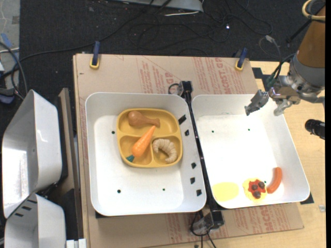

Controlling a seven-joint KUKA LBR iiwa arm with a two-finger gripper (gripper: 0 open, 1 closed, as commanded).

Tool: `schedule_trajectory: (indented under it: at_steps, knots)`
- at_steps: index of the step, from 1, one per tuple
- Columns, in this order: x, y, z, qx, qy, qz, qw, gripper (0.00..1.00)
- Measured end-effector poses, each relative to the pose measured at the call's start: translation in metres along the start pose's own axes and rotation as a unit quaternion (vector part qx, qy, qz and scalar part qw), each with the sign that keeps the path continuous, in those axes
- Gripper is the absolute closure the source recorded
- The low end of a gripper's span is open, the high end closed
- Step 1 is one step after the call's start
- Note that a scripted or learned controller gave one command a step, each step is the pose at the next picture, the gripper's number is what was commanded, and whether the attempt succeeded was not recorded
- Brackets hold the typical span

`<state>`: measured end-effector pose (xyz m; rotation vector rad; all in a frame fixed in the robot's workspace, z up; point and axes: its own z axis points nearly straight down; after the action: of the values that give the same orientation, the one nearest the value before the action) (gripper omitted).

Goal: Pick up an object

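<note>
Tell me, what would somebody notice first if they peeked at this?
Probably the yellow plate in the left bin, with a drumstick, a carrot and a shrimp in its three compartments. Next, the flat yellow piece, little pizza slice and sausage along the right bin's near edge. The tool hangs over that bin's far right corner.

Bins: two are counted, a left bin (103, 190) and a right bin (289, 154).
Plates: one divided yellow plate (124, 138) is seen in the left bin.
Items on the plate: three are counted, a drumstick (143, 119), a carrot (143, 142) and a shrimp (166, 149).
Items in the right bin: three are counted, a yellow disc (225, 191), a sausage (274, 180) and a red piece (255, 188), possibly a pizza slice.
Clamps: two yellow clamps (94, 56) (241, 60) are seen on the board.
</note>
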<state>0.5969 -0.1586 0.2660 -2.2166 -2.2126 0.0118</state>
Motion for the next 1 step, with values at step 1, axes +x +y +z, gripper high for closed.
schedule_trajectory:
  at_steps: [1]
  knots:
    - [0.0007,0.002,-0.0073,-0.006,-0.001,-0.001,1.0,0.0]
